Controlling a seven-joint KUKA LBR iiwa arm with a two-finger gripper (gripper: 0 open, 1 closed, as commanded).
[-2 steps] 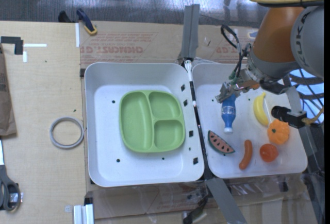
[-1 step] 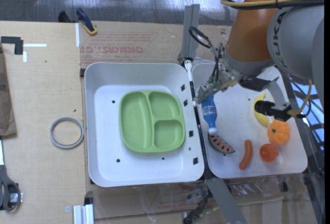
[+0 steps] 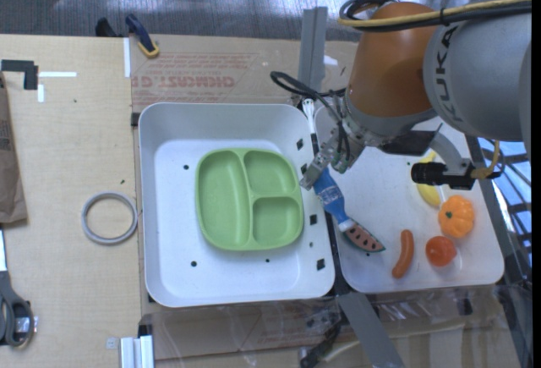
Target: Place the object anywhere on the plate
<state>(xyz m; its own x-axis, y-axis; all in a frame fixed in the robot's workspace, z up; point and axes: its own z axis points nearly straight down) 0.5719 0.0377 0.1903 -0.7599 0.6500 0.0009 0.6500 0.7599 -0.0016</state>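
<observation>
The gripper (image 3: 319, 174) hangs right over the wall between the two white bins, and a blue object (image 3: 331, 200) is pinched between its fingers. The blue object is long and thin. It slants down and to the right from the gripper, and its low end comes close to a slice of watermelon (image 3: 365, 238) in the right bin (image 3: 473, 273). The green plate (image 3: 250, 198) lies just to the left of the gripper, in the left bin (image 3: 161, 214). Its near edge is almost under the gripper, so I think only a short move to the left is needed. The plate has three open parts and lots of room. The bin wall could catch the hanging end, so it may need lifting first.
</observation>
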